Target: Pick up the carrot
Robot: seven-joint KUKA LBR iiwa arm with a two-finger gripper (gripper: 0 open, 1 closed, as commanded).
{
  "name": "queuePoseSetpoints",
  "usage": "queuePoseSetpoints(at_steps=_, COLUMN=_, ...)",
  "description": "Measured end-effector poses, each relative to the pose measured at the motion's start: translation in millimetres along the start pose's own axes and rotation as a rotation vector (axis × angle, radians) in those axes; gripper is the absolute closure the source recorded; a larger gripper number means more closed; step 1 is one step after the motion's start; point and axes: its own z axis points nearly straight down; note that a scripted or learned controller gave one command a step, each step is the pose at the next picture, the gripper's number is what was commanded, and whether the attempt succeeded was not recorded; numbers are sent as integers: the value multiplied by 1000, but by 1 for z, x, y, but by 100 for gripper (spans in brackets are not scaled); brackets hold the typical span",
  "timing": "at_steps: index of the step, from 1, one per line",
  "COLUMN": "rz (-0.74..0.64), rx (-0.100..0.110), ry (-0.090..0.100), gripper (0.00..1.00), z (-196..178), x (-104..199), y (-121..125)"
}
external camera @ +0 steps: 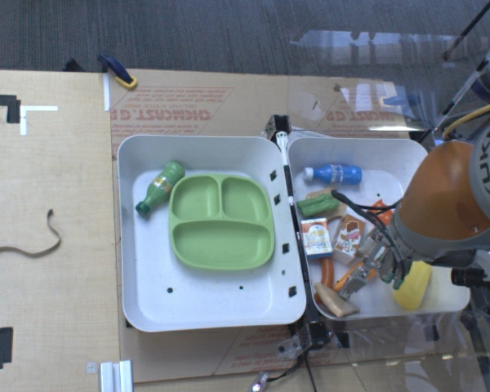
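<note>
We see the tool (361,274) low in the right bin (367,149), just at three o'clock of the carrot (327,273), its grip state impossible to tell.

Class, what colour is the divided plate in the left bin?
Light green; the divided plate shows clearly in the camera view.

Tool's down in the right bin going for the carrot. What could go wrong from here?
1. Clutter: the carrot lies wedged among small boxes and a tan piece, so the tool may well catch a neighbour instead.
2. The wrist covers much of that corner, so a miss would be hard to spot.
3. The yellow item sits close beside the tool and could get shoved.
</note>
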Motion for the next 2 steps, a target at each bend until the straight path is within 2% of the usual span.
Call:
queuePoseSetpoints(at_steps=1, rz=-3, rx=0, ry=-1, gripper=100, z=-9, x=-1, y=0)
queuePoseSetpoints(at_steps=2, rz=402, rx=1, ry=-1, gripper=100, z=-99, x=23, y=35)
